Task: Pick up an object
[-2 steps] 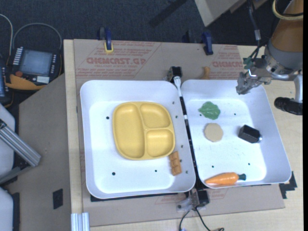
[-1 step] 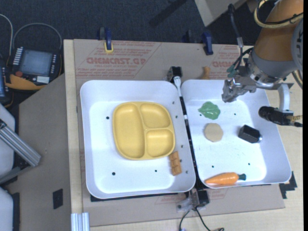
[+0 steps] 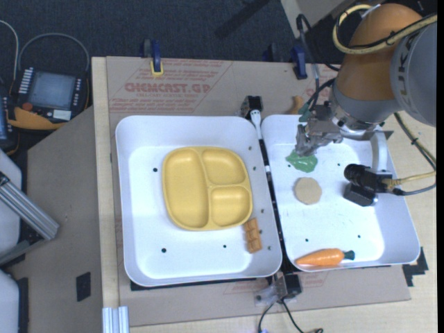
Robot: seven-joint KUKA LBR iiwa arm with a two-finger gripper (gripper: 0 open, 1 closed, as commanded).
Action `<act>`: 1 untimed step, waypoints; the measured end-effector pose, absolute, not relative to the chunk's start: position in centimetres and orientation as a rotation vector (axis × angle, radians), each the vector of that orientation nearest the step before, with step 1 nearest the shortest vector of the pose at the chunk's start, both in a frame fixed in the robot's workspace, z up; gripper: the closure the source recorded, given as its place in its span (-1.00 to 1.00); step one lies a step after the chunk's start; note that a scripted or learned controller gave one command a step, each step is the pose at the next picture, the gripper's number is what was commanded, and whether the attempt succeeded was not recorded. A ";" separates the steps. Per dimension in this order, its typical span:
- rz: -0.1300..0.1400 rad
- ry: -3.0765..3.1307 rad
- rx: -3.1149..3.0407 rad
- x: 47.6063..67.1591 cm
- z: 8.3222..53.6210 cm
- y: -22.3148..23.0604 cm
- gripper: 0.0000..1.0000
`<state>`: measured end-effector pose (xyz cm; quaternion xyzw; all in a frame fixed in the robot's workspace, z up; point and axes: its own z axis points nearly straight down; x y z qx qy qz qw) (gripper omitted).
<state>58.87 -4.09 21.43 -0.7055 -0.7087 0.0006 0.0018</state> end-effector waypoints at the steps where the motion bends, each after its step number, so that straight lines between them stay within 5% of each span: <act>1: 0.002 -2.223 -2.214 57.6 20.7 0.8 1.00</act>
